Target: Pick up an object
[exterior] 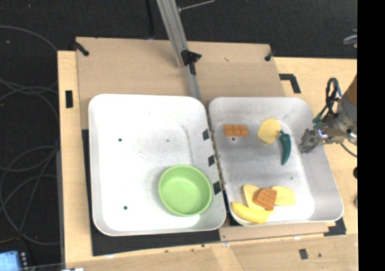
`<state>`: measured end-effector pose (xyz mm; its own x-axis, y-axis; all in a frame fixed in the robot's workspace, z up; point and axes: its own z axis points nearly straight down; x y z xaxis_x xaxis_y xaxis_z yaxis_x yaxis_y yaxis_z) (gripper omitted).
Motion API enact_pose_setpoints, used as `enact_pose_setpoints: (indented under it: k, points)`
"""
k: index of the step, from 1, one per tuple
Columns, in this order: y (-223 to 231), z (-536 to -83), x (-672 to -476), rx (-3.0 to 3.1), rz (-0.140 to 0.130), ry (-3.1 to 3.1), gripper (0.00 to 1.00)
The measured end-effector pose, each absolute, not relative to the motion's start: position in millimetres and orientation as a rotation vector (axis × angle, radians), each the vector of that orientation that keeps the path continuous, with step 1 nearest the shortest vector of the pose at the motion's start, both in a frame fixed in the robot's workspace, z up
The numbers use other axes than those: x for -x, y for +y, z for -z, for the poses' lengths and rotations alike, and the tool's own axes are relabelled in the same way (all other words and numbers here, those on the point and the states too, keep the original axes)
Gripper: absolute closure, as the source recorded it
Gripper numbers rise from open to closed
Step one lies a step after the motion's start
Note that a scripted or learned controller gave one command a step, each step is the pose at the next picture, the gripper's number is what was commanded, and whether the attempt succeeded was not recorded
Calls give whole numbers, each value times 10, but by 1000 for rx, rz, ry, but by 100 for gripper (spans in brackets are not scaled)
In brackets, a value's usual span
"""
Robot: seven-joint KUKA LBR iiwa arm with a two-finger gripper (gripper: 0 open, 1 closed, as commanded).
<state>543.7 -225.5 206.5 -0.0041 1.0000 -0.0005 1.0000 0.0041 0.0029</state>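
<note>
Camera view puts my claw [313, 139] at the three o'clock rim of the right bin [240, 110], low over the edge; whether its fingers are apart or together I cannot tell, since the tip is small and dark against the rim; nothing shows between them, so I claim no hold.

Nearest to me, at my nine o'clock, lies a green pepper [284, 146], slim and curved, its top touching a yellow lump [270, 131]; further toward nine sits an orange waffle [236, 131], flat and alone. At the bin's six o'clock a pile crowds the corner: a banana [249, 212], a yellow slab [284, 196] and an orange piece [264, 198] on top of them. Any of these would serve as the thing to pick.

My worry: coming down from here I could strike the bin wall, or clip the pepper's end so that it rolls; its touch with the lump means I might pinch both or neither; the flat waffle may slip under my tips; the pile could shift.

In the left bin [132, 119], a green bowl [185, 189] rests toward five o'clock, well apart from me; a metal pole [171, 20] slants in from twelve o'clock, clear of my side.
</note>
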Motion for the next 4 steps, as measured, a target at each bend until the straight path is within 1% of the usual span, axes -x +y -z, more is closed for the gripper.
enact_pose_setpoints:
  k: [1, 2, 3, 4]
  points:
    - [-1714, -2200, -5453, -2216, -4, 2227, 100]
    - [-1131, -2174, -5505, -2218, -3, 2225, 100]
    - [-525, -2156, -5514, -2214, -3, 2231, 100]
    - [-21, -2310, -5568, -2211, -6, 2231, 100]
